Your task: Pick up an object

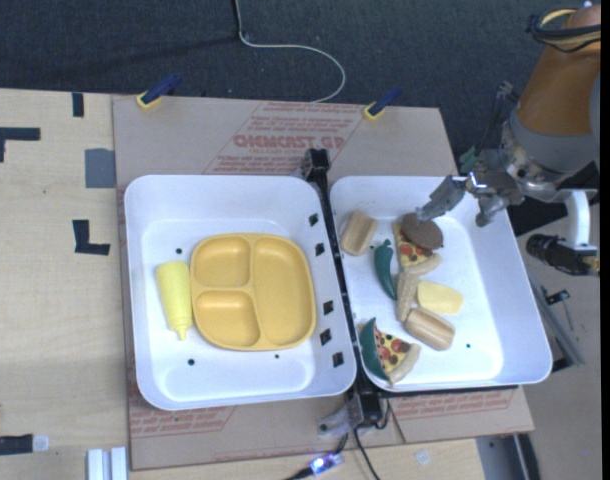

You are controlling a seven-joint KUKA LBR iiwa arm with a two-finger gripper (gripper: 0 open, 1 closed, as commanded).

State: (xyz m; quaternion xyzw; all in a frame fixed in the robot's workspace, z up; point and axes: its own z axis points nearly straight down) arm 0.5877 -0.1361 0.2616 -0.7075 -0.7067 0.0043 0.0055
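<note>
Cardboard-topped surface [275,138]: pincer [437,203], its state I cannot tell, hovers just beside the brown patty [422,233]; best descend squarely over that patty.

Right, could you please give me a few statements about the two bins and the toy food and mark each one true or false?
1. The yellow divided plastic plate lies in the left white bin. True.
2. The yellow plastic squeeze bottle lies in the right white bin. False: it lies in the left bin, beside the plate.
3. The green toy pepper lies in the right bin. True.
4. The tool hangs over the left bin. False: it is over the right bin, near the round brown toy piece.
</note>
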